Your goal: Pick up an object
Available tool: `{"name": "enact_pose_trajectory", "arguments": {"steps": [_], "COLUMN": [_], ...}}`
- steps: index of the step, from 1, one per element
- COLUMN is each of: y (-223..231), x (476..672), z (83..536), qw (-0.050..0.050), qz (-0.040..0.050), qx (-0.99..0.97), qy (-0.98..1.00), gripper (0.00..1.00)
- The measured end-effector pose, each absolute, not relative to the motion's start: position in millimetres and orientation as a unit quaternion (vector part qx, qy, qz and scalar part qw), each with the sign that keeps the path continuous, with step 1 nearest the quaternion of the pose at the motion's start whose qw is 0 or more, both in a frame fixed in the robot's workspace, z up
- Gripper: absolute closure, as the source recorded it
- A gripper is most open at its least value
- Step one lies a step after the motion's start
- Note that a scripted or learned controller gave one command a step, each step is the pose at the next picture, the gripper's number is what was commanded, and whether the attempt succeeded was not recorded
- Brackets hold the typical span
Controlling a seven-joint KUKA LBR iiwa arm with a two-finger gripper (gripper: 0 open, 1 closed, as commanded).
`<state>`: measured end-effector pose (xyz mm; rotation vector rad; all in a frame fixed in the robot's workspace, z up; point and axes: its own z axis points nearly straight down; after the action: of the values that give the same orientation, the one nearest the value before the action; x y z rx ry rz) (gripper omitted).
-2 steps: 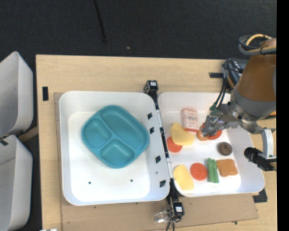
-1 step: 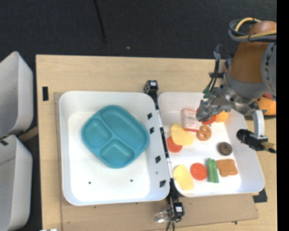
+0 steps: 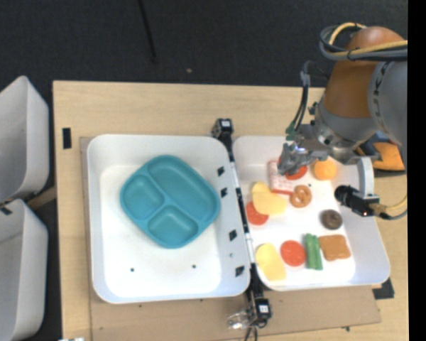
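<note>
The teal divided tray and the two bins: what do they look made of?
The teal tray looks like moulded plastic with a matte finish: one even colour, rounded compartment walls, no glare. The left bin and right bin look like thin, smooth white plastic, slightly glossy, with soft rolled rims; the material could be coated otherwise, the view cannot settle it.

Plastic on pale wood

Glossy white plastic bins [image 3: 99, 275] sit on a matt wooden bench [image 3: 71, 112]; the smooth teal plastic tray [image 3: 169, 199] gleams softly.
</note>
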<state>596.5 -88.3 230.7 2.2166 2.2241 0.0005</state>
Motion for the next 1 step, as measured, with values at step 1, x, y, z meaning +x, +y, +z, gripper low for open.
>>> {"name": "enact_pose_trajectory", "arguments": {"steps": [1], "y": [-89.0], "x": [591.6], "z": [231.9], "qw": [0.0], "qz": [-0.0009], "qx": [0.707], "qy": [0.708], "gripper": [1.0]}}
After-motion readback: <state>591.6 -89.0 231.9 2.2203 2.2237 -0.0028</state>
